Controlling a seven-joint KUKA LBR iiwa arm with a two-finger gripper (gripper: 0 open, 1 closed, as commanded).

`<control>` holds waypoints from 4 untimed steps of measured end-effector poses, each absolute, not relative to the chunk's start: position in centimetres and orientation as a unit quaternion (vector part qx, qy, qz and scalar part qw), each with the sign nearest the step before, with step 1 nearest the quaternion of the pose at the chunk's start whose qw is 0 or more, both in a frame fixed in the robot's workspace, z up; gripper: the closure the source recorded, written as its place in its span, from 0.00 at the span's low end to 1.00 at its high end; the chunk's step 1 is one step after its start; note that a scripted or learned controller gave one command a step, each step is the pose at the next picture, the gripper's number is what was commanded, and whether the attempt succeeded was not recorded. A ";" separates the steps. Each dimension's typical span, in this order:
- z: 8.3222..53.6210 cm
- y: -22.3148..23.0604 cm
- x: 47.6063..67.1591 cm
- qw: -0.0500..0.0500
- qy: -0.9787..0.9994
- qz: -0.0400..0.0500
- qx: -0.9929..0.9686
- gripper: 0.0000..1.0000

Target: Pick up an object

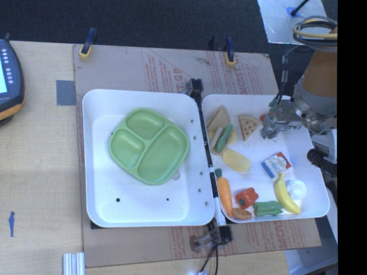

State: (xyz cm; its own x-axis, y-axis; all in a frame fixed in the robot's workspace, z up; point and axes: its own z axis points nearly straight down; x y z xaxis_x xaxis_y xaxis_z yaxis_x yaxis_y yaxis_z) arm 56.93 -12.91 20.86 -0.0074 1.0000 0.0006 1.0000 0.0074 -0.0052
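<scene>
The right bin (298,148) holds toy food: a sandwich wedge (218,119), a green pickle (224,137), a pizza slice (248,126), a yellow lemon shape (236,160), a blue and red packet (275,164), a banana (285,195), a red pepper (247,196), a green vegetable (268,208) and a carrot (225,195). My gripper (274,126) hangs over the bin's upper right part, just right of the pizza slice. Nothing shows between its fingers.
The left bin (97,153) holds a green divided plate (150,146). A pendant (8,79) lies at the far left of the bench. Clamps (230,50) pin the cardboard at the back. A white crumpled item (297,188) sits beside the banana.
</scene>
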 end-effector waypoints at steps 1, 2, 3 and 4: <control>22.5 -20.7 55.7 -0.001 -0.706 0.002 -0.708 1.00; 22.1 -17.3 57.2 0.000 -0.710 0.001 -0.704 1.00; 19.8 -19.5 61.3 -0.001 -0.710 0.001 -0.704 1.00; 24.0 -10.9 59.1 0.002 -0.711 -0.001 -0.703 1.00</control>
State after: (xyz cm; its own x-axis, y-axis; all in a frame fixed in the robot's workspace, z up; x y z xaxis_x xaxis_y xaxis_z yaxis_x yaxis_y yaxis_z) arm 59.07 -10.95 23.95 -0.0120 0.9999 0.0034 0.9999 0.0120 -0.0014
